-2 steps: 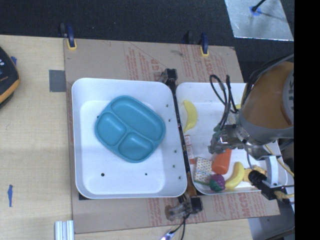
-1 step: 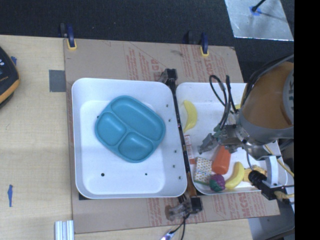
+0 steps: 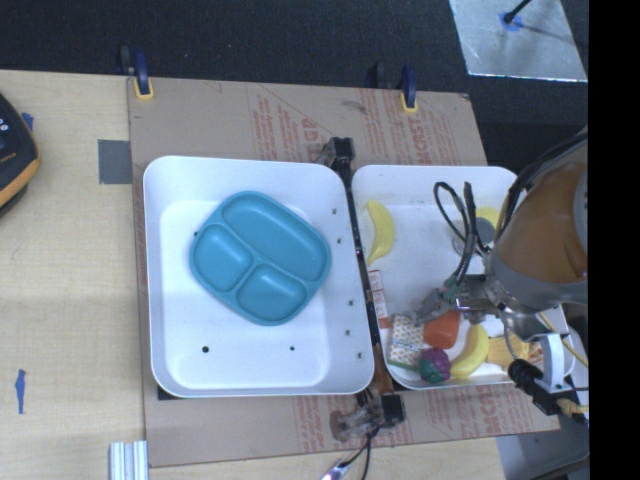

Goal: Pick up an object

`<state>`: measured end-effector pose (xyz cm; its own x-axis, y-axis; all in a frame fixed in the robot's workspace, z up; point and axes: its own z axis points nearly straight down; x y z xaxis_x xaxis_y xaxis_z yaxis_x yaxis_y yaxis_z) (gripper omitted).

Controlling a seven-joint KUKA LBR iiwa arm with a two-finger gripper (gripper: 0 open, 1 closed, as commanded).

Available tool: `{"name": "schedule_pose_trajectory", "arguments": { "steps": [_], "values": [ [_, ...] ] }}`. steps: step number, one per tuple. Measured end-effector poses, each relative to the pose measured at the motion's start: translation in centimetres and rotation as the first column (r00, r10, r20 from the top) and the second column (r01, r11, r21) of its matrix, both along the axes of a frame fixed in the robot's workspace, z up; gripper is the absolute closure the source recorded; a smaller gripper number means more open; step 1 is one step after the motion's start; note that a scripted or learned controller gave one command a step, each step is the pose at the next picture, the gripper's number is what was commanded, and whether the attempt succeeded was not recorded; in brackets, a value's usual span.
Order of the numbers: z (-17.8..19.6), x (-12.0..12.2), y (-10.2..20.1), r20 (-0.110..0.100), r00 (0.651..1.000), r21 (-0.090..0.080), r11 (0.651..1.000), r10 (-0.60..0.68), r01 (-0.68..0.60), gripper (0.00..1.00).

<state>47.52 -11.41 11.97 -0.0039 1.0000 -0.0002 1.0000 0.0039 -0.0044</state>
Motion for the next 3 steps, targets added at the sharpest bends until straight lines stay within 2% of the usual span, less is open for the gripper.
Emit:
{"name": "schedule_pose_trajectory", "arguments": {
  "steps": [1, 2, 3],
  "values": [
    [-2.8, 2.6, -1.1, 0.002, 1.000, 0.000, 1.000, 0.002, -0.002, 0.00],
    [-1.8, 2.6, -1.2, 0.000, 1.000, 0.000, 1.000, 0.004, -0.004, 1.00],
    [7.2, 6.4, 5.4, 0.002, 1.000, 0.002, 1.000, 0.001, -0.001, 1.00]
  ]
}}
